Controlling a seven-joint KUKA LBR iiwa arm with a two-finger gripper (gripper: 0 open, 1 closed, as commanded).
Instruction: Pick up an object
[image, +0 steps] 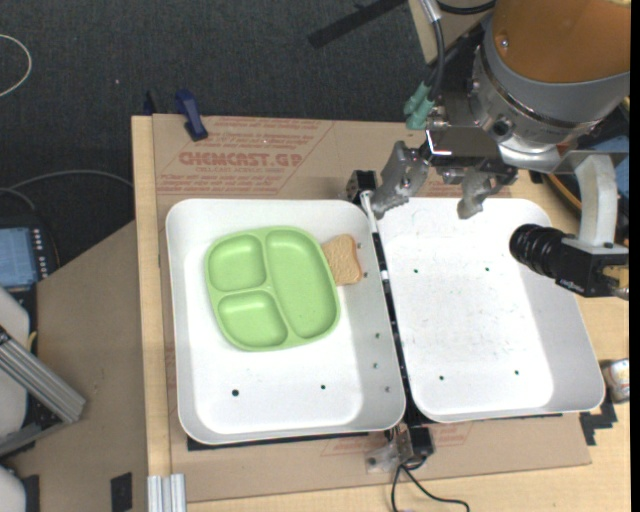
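A smooth green three-compartment plate (271, 288) lies in the left bin (200, 380); a tan, rough cracker-like piece (343, 259) touches its 2 o'clock rim. The gripper (432, 192) hovers with fingers (388, 190) apart, holding nothing.

This is a robotics lab. A cardboard sheet (250, 150) printed with a brand name covers the table under two white bins (300, 400), loose cables (60, 185) trail over dark carpet (100, 60), and aluminium framing (40, 380) stands alongside.

Two white bins, left (190, 330) and right (560, 350), sit touching on a cardboard sheet (250, 150) on the desk. A blue clip (190, 113) lies at the sheet's 11 o'clock corner.
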